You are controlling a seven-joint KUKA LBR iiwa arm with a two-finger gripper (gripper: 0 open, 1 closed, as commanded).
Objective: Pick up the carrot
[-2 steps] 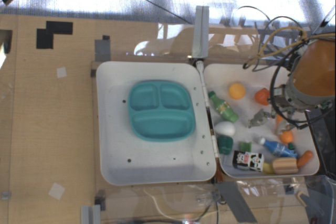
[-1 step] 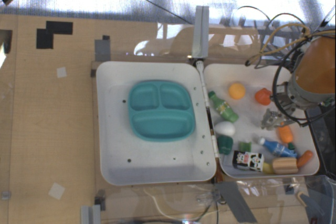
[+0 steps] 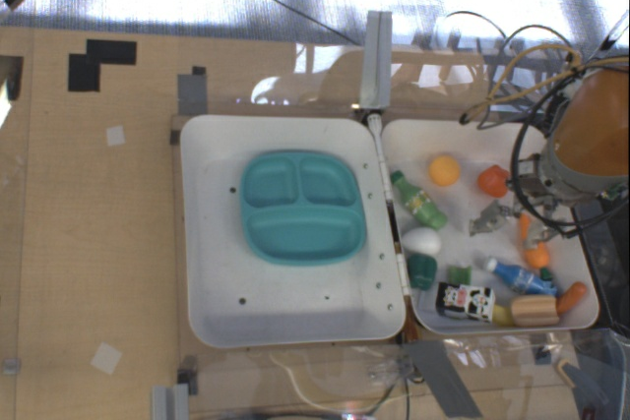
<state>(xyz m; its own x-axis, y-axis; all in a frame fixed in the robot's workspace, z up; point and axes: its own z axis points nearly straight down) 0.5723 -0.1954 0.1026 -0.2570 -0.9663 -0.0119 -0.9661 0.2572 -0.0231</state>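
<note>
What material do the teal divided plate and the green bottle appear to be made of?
Teal plate: likely moulded plastic, matte, with one even colour and soft rounded compartment edges. Green bottle: probably toy plastic, slightly glossy with a yellowish label; too small to be certain.

No lettering, label or number anywhere on the bench is clear enough to read.

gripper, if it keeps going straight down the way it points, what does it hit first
Probably the bare floor of the right bin. The gripper points down and left there; the carrot lies just to its right, off that line. Depth is unclear.
</note>
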